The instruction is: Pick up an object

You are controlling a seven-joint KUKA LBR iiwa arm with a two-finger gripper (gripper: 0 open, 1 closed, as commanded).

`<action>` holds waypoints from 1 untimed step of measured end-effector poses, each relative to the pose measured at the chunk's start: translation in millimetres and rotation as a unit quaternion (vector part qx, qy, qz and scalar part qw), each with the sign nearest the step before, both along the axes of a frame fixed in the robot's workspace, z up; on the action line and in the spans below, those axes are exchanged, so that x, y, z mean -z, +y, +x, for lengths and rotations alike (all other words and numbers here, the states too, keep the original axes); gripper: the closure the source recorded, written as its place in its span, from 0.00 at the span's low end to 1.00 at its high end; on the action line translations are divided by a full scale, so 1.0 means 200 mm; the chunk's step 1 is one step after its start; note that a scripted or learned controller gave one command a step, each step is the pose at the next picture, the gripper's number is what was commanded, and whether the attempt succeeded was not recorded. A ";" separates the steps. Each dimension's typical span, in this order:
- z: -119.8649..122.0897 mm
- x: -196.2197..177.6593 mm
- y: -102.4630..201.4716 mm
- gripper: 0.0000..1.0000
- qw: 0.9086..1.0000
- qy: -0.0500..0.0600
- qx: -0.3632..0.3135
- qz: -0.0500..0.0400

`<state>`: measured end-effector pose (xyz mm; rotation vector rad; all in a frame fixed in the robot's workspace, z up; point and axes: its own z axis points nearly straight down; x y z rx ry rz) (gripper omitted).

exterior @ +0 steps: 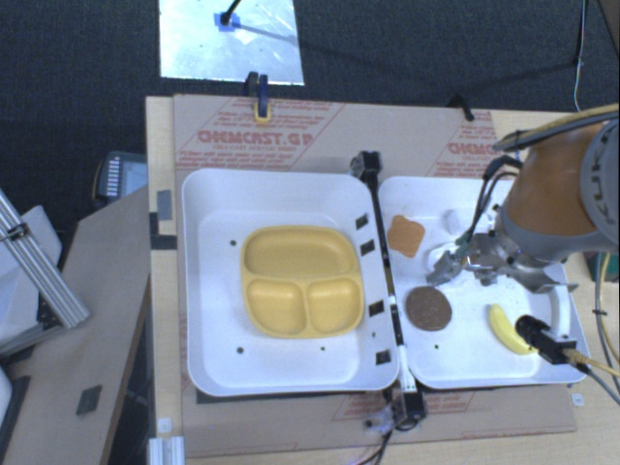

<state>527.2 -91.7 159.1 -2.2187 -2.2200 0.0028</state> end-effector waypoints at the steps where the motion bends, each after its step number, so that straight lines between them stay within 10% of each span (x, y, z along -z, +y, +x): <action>1: 0.00 0.22 0.03 0.00 1.000 0.000 0.000 0.000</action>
